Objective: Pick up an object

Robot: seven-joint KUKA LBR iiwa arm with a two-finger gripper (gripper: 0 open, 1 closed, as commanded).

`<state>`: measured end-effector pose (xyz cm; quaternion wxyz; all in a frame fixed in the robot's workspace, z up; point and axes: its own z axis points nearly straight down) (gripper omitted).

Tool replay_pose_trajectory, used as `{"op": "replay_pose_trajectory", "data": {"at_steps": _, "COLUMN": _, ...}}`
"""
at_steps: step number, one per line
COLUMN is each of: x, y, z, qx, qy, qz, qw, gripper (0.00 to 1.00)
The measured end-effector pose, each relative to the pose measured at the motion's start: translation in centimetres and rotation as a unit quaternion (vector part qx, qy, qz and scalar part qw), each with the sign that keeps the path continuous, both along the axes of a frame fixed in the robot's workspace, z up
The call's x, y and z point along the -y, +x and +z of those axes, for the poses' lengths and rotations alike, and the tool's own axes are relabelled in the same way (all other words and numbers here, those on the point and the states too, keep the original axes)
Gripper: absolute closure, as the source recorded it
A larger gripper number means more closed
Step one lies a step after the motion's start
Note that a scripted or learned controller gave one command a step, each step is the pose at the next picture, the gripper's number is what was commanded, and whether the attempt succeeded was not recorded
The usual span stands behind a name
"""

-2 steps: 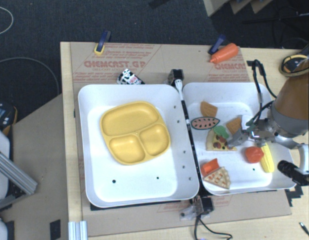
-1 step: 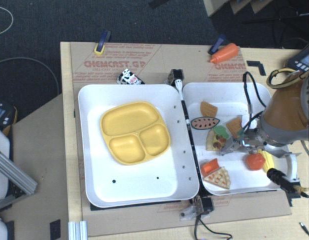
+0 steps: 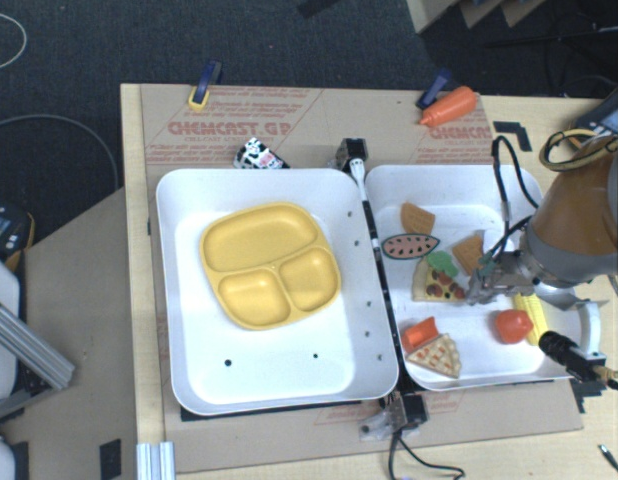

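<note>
Here the gripper [image 3: 479,290] sits low in the right bin [image 3: 509,193] among toy food [image 3: 437,278]; its grip state I cannot tell. The bench [image 3: 289,118] is cardboard-topped, over dark carpet [image 3: 139,18].

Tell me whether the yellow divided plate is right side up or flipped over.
Right side up: the yellow divided plate lies flat in the left bin with its three hollow compartments facing up, nothing in them.

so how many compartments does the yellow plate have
3. The yellow plate lies in the left bin: one wide compartment along its far side, and two smaller ones nearer the camera, one on the left and one on the right.
</note>
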<state>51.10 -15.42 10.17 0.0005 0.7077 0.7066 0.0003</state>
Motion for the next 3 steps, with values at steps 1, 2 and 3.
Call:
{"op": "replay_pose_trajectory", "data": {"at_steps": 1, "x": -0.5, "y": 0.1, "z": 6.2, "qx": 0.003, "qy": -0.0011, "qz": 0.002, "qw": 1.0, "gripper": 1.0}}
{"op": "replay_pose_trajectory", "data": {"at_steps": 2, "x": -1.2, "y": 0.2, "z": 10.7, "qx": 0.002, "qy": -0.0009, "qz": 0.002, "qw": 1.0, "gripper": 1.0}}
{"op": "replay_pose_trajectory", "data": {"at_steps": 3, "x": -1.2, "y": 0.3, "z": 12.4, "qx": 0.002, "qy": -0.0007, "qz": 0.002, "qw": 1.0, "gripper": 1.0}}
